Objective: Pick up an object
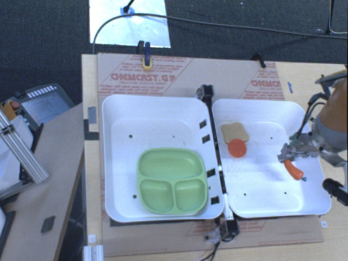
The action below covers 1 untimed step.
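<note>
Nearest the camera, a pale green plastic divided tray with three compartments (173,181) lies in the front of the left white shallow bin (117,118), untouched and well apart from the arm. Further over, in the right white shallow bin (272,200), a small orange carrot-shaped toy (294,171) lies near the right wall, and the gripper (291,154) sits low just above and touching or almost touching its upper end. Whether the jaws are apart or closed on the carrot cannot be told, since the metal parts blur together at this size. Judging from that, the pick seems to be at the grasp stage: the reach is done, the lift is not, as the carrot looks to rest on the bin floor. Beyond, a round red-orange disc (237,148) overlaps a tan bread-slice-shaped piece (234,130) near the divider. The grey arm (331,118) comes in from the right, wrist bent downward into the bin.
</note>
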Tool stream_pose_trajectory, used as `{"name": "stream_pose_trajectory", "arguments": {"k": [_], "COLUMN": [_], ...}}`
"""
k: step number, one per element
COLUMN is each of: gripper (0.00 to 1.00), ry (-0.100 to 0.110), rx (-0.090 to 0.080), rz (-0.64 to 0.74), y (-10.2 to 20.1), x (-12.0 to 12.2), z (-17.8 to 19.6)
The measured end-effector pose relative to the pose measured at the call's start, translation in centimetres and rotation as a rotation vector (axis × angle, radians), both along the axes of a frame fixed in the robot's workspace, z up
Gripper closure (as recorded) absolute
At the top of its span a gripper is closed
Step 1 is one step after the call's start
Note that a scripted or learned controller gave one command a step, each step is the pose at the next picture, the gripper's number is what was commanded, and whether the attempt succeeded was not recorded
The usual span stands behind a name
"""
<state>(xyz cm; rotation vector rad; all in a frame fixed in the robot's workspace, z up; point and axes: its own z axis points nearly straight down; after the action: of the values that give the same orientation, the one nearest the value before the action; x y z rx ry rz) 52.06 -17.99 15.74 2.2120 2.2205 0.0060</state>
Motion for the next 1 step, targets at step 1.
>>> {"name": "stream_pose_trajectory", "arguments": {"k": [1], "gripper": [1.0], "ry": [0.001], "rx": [0.001], "rz": [0.001], "y": [0.17], "x": [0.41], "z": [4.38]}}
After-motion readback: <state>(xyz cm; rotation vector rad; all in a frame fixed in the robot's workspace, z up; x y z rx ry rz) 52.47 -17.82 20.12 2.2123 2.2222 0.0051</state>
